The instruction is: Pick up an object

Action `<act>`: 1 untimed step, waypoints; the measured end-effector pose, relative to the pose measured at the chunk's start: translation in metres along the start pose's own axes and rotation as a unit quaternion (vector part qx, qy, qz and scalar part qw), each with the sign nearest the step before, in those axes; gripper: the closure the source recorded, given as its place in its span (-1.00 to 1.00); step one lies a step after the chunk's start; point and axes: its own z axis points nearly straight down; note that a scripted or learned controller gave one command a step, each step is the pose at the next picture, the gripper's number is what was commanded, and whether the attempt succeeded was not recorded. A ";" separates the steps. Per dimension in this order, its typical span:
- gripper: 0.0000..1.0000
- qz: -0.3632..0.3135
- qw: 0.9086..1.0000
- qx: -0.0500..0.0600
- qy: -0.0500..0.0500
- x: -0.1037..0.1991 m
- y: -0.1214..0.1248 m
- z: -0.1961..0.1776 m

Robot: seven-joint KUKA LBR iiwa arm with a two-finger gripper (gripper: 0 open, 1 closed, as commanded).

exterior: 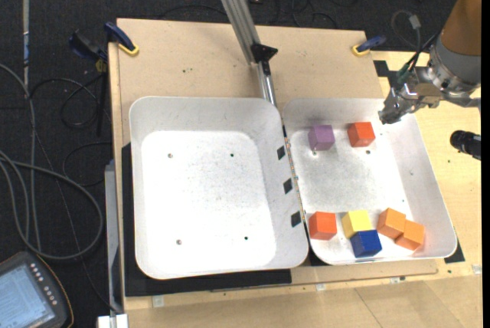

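Observation:
The right bin (429, 188) holds several small blocks. A purple block (321, 137) and a red block (360, 134) lie near its far edge. Along its near edge sit an orange block (322, 224), a yellow block (356, 222), a blue block (366, 243) and two orange blocks (403, 227) side by side. My gripper (388, 113) hangs over the bin's far right corner, just right of and above the red block, with nothing seen between its fingers.
The left bin (203, 185) lies beside the right one on the wooden bench. A slanted metal pole (233, 1) crosses the far side and ends between the bins. Blue clamps (115, 35) grip the bench's far corners.

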 end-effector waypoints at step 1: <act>1.00 -0.002 1.000 0.004 0.002 0.059 -0.012 -0.004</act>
